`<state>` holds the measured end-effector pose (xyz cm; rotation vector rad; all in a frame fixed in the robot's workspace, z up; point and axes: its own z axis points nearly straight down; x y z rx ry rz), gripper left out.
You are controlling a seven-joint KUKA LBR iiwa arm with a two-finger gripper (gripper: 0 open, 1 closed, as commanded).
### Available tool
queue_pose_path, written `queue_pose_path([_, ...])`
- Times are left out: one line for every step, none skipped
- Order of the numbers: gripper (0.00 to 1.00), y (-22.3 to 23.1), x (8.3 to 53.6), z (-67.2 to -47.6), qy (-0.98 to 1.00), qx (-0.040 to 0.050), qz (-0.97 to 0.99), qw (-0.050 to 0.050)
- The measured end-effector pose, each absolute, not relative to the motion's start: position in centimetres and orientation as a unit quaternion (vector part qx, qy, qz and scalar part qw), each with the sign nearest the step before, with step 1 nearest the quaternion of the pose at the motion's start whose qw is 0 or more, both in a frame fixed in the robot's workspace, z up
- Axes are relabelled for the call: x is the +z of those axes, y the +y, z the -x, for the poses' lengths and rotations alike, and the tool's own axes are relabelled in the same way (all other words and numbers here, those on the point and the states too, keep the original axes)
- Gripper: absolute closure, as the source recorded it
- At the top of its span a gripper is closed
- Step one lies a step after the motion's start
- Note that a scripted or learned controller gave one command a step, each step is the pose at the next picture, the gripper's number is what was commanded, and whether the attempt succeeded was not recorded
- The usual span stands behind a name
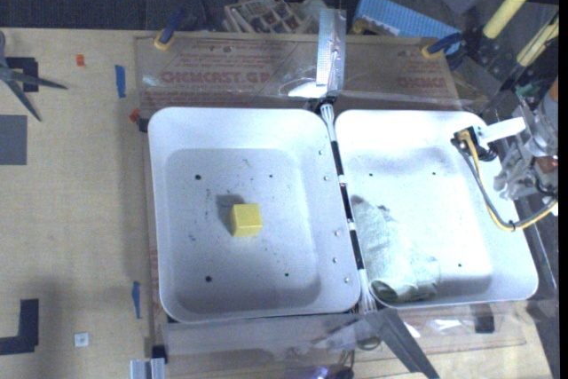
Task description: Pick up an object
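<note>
Yellow cube in left bin; gripper state unclear, right edge.

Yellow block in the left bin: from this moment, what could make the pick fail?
The gripper sits at the right bin's far edge, so it must cross the divider to reach the block. The block is small and alone on smooth floor, so a slightly off descent may nudge it. The rolled cloth lies nearer and could snag.

1. Gripper hangs at the right bin's outer rim.
2. Rolled grey cloth lies in that bin, left of and below the gripper.
3. Yellow block sits in the left bin, well apart from the gripper.
</note>
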<state>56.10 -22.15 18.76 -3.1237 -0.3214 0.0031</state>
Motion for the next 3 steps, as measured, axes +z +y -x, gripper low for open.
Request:
queue_pose_path([1.0, -22.3, 11.8, -51.6, -0.1, 0.0016, 0.995, 0.002])
queue_pose_path([1.0, -22.1, 8.8, -48.4, -0.18, -0.0041, 0.984, 0.002])
queue_pose_path([1.0, -20.3, 18.3, -48.0, -0.104, 0.0007, 0.995, 0.001])
